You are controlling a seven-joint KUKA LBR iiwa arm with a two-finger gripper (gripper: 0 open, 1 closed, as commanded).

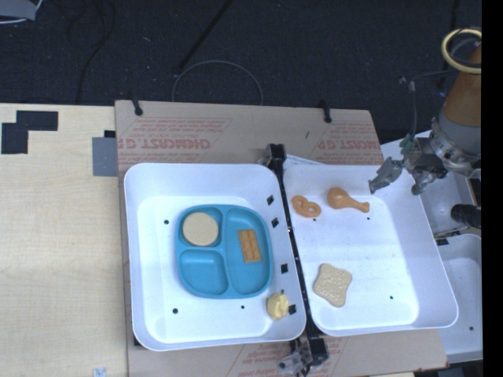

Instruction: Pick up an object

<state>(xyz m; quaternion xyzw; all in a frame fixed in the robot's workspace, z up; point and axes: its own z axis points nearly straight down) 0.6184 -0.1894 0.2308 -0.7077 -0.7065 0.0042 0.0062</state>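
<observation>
**Gripper open above right bin's far corner**

Gripper (405,177) hanging at the far right corner of the right bin (428,285), fingers spread apart, nothing between them. One dark grey finger (383,175) out over the bin's far rim, the other (424,181) nearer the right wall. Arm (462,104) rising behind, grey at the wrist, orange above, topped by a yellowish ring.

Nearest to the gripper, a drumstick (346,201): orange-tan, round bulb at the left end, thin shaft pointing right, flat on the bin floor near the far wall. Just left of it, apart, a pretzel (306,206): same orange-tan, small twisted loop, close to the divide between bins. Well toward the near side of the same bin, a toast slice (332,283): pale beige, speckled, roughly square with uneven edges, lying flat and alone.

In the left bin (149,289), a blue tray (212,277) with three compartments. Round tan cookie (200,228) in the far left compartment; rectangular orange cracker (250,246), ridged, in the right compartment; near compartment bare blue. Off the tray, by the bin's near right corner, a pale yellow lump (277,305), shape too small to make out.

Both bins resting on a cardboard sheet (236,132) with red print, on a light wooden bench (55,250).
</observation>
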